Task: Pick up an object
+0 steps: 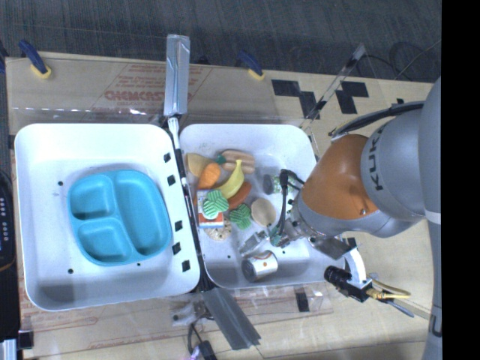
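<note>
— Had anything been lifted?
— No. The claw (264,240) sat low in the right bin (300,137), centre-right of frame, just above the metal can (260,266); whether it was apart or together, I couldn't tell.
— And the toy food (225,186)?
— Untouched, upper left of that bin.

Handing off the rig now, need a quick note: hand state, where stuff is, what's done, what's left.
Hand: low in the right bin, over its near middle; whether it is open or shut cannot be told, and no item is seen between its fingers.
Items: all in the right bin. Banana, carrot and green pieces in a pile at its left side; metal can at the near edge, just below the hand.
Left bin: holds a blue tray.
Done: nothing lifted yet.
Left: grasp and lift one item; the can looks closest.
</note>
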Controlling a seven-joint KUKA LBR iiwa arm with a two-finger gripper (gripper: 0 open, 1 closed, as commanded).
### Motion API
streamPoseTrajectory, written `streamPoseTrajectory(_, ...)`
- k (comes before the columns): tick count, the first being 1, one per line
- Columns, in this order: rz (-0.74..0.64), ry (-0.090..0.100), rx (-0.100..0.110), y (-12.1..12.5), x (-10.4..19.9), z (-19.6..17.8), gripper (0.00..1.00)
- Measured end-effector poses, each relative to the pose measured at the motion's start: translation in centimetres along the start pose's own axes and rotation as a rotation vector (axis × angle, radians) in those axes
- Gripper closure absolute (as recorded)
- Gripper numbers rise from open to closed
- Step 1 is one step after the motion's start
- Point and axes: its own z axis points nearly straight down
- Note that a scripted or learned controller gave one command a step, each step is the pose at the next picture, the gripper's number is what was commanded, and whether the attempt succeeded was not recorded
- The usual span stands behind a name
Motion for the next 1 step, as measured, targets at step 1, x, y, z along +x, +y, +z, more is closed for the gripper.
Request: streamPoseTrajectory(1,-0.005,-0.004,-0.003,4.96,-2.43,-0.2,0.0)
